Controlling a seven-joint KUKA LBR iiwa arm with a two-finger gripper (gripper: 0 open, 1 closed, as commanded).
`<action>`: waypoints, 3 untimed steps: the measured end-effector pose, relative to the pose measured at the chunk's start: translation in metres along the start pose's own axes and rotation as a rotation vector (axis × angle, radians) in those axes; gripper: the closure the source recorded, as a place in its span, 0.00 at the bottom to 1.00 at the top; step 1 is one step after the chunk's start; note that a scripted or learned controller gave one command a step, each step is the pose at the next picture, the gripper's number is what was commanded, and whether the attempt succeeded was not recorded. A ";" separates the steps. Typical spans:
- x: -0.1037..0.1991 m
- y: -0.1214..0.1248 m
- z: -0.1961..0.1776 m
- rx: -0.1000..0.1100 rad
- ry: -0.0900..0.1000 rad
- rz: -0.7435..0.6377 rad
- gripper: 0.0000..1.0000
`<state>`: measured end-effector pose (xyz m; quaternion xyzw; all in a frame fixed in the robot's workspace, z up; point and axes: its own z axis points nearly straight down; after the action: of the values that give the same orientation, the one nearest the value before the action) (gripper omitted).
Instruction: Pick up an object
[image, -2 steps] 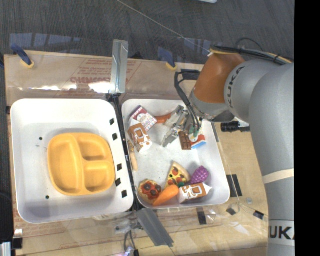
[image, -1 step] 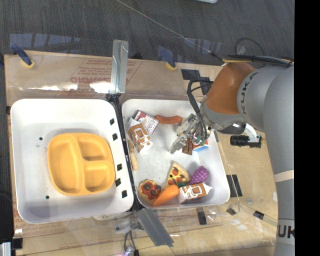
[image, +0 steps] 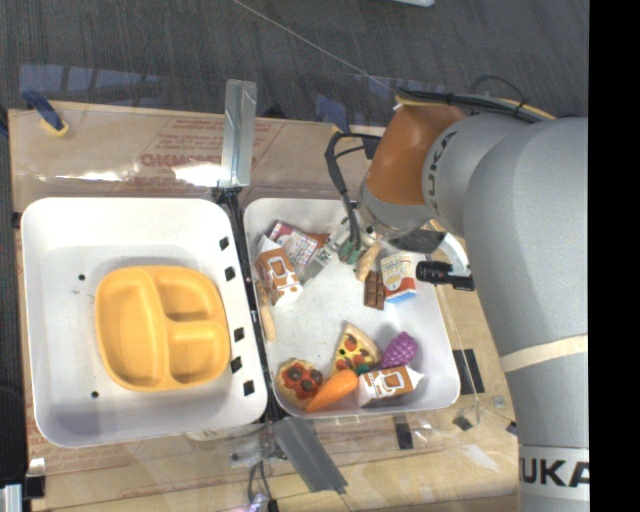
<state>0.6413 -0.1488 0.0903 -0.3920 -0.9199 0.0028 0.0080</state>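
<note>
Two bins; gripper (image: 362, 243) near right bin's (image: 440, 330) top edge.

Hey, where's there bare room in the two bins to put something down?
Left bin: bare floor all around the yellow divided tray, widest along the far side. Right bin: one open patch mid-floor, between the chocolate bar and the pizza slice. Its far side under the gripper and its near edge by the carrot are crowded.
</note>
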 end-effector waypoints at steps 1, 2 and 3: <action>-0.017 -0.048 -0.001 -0.010 -0.007 0.180 0.00; -0.017 -0.046 -0.012 -0.011 -0.009 0.172 1.00; -0.042 -0.018 -0.142 -0.022 -0.022 0.252 1.00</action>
<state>0.6598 -0.1913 0.2319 -0.5046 -0.8633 -0.0018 -0.0068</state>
